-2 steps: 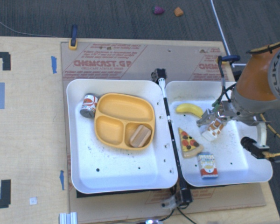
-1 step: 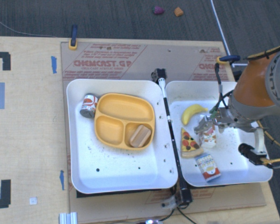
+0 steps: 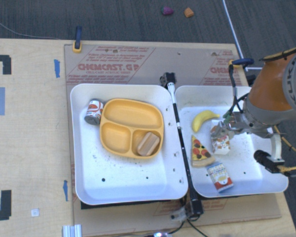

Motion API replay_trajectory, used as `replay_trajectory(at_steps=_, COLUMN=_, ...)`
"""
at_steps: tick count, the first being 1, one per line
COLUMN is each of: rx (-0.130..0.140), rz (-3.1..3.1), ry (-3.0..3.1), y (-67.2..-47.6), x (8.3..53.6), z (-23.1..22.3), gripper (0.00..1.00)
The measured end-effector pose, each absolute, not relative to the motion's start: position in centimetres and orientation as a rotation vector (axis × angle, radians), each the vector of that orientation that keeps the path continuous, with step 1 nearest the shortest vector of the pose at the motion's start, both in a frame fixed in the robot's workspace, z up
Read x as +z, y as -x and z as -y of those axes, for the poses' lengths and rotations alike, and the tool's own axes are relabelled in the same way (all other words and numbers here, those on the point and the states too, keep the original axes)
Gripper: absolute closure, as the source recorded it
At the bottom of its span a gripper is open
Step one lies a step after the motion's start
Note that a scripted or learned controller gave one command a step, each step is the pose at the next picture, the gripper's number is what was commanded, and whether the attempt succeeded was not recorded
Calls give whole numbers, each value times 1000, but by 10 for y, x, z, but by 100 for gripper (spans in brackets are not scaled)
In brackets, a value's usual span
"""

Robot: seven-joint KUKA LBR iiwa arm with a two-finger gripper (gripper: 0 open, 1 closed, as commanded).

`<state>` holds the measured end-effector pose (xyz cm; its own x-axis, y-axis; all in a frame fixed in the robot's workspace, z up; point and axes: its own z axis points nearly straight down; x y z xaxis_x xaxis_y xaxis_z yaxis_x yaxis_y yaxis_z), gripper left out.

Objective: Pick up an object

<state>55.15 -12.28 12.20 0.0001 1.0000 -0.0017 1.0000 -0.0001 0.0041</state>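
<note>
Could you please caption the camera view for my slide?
KUKA gripper low in right bin by banana, pizza and carton; left bin holds tray and can.

In the right bin we see a yellow banana (image 3: 204,119), a pizza slice (image 3: 201,151), a small carton (image 3: 220,176) lying flat, and a white packet (image 3: 221,144).

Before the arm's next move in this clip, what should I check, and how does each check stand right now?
1. End effector over the right bin: ok.
2. Target under it, a small white carton: ok, directly below.
3. Carton gripped: cannot tell; the fingers are too blurred to read.
4. Neighbours: banana and pizza slice toy lie close by: not ok.
5. Red-and-blue box lies apart, nearer the front: ok.
6. Left bin's yellow divided plate and can are out of the way: ok.
</note>
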Motion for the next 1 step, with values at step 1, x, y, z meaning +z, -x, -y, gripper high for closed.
replay_trajectory(at_steps=1, rx=0, rz=-2225, ry=-2221, y=-483, x=185, z=61, gripper=100)
